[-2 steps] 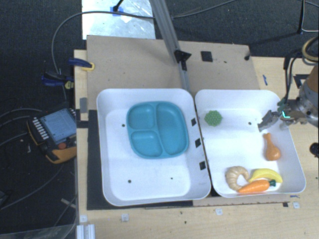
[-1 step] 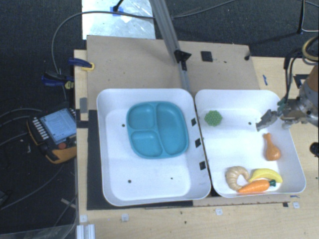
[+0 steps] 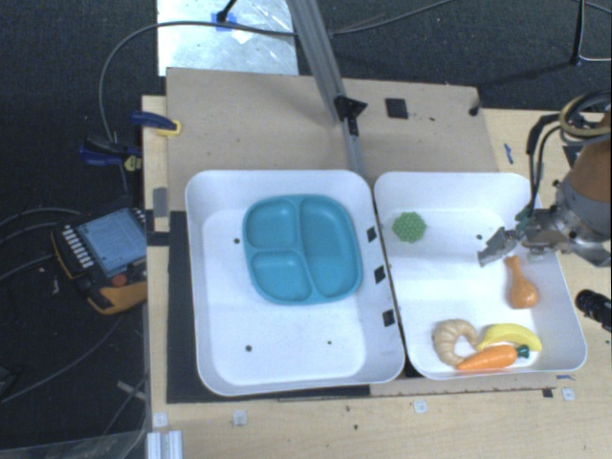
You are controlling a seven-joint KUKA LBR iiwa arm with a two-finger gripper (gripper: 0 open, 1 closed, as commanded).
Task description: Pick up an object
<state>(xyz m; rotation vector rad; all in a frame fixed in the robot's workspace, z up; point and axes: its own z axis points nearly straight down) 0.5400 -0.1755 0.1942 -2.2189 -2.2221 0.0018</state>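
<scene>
Dark carpet floor [image 3: 57, 27], cables trailing; brown bench board [image 3: 268, 122]; shiny sheet [image 3: 225, 22] behind; grey pole [image 3: 316, 36] slanting; handheld pendant [image 3: 103, 256] left.

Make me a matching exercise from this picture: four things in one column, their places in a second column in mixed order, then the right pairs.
Things:
1. blue divided plastic plate
2. green bumpy ball-shaped toy
3. yellow toy banana
4. orange toy drumstick

Places:
A. front of the right white bin, next to an orange toy carrot
B. in the left white bin
C. just below the gripper, right bin
D. back left part of the right bin, alone

Pairs: 1-B, 2-D, 3-A, 4-C
</scene>
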